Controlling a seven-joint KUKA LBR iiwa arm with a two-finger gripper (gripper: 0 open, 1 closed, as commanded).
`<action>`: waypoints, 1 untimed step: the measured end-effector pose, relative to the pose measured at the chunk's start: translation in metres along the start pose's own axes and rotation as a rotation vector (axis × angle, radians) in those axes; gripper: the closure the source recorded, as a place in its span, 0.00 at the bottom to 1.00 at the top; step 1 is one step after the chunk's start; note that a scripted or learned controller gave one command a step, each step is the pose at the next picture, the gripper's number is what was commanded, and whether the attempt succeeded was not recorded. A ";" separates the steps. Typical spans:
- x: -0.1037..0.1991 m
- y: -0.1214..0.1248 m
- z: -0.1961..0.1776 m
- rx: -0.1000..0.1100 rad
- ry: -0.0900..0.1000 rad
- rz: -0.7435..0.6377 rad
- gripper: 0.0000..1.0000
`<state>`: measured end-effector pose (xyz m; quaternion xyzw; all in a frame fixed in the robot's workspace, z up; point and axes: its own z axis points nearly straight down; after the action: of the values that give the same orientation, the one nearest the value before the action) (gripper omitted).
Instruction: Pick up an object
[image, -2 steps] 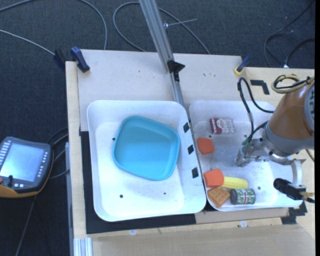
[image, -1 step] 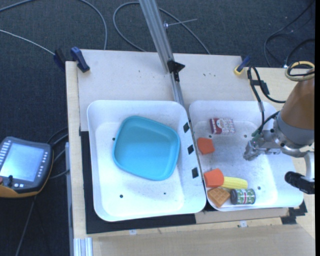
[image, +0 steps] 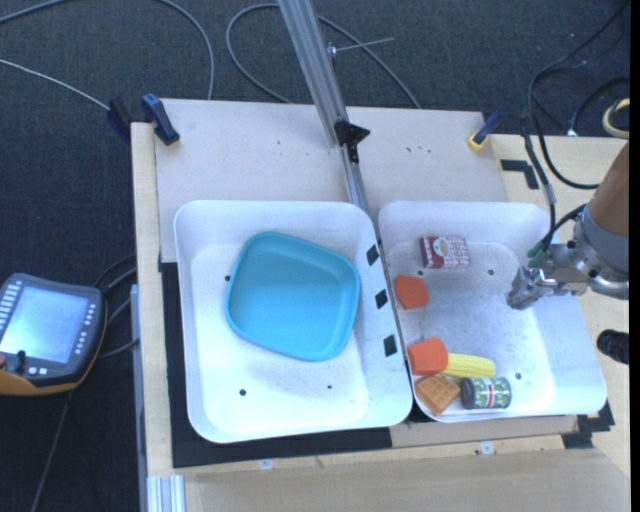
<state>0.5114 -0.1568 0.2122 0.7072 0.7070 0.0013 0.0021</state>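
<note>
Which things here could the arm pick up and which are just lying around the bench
Part of the job:
gripper, over the right bin
small carton
orange block
red-orange block
toy corn cob
waffle-like piece
small can
blue plate in the left bin

Just lying about:
handheld control pendant
blue clamp
yellow clamp
cables
</note>
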 end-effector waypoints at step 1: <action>-0.007 -0.006 -0.056 -0.001 0.000 0.000 1.00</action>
<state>0.5052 -0.1634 0.2685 0.7071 0.7071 0.0016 0.0025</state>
